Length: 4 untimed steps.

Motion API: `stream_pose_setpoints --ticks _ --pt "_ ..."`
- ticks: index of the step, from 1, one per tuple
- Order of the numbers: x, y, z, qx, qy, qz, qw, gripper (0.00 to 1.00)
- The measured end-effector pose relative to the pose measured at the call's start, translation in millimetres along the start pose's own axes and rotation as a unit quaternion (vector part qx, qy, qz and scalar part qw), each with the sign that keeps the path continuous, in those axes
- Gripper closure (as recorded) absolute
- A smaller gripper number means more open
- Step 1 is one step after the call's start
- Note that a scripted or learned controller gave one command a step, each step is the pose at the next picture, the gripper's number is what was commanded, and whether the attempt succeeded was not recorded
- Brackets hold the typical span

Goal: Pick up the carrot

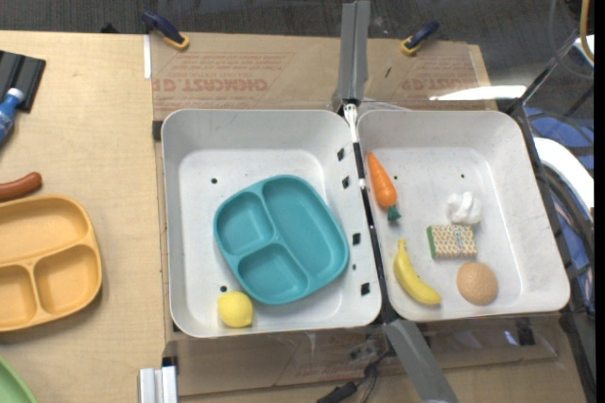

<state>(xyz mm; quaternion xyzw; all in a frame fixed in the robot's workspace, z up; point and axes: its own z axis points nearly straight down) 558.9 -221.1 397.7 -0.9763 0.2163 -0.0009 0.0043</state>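
Camera view shows the carrot (381, 181) lying untouched in the right bin (510, 138), hard against its left wall and above the banana (414, 275), so the whole pick is still ahead, and I cannot tell the gripper's state.

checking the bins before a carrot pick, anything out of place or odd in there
Nothing looks spilled or damaged. The carrot lies against the left wall of the right bin, which could make gripping it awkward. The lemon sits beside the teal divided plate in the left bin, not on it.
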Motion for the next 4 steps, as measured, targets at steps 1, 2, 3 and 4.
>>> stream_pose_setpoints --ticks 1,2,3,4 --pt "-13 6 127 -0.001 -0.002 -0.063 0.9980 1.00" --pt "54 -33 174 0.000 -0.001 -0.062 0.9981 1.00" --pt "54 -36 165 0.003 -0.001 -0.062 0.9981 1.00" --pt "54 -39 156 0.007 0.000 -0.062 0.9981 1.00"
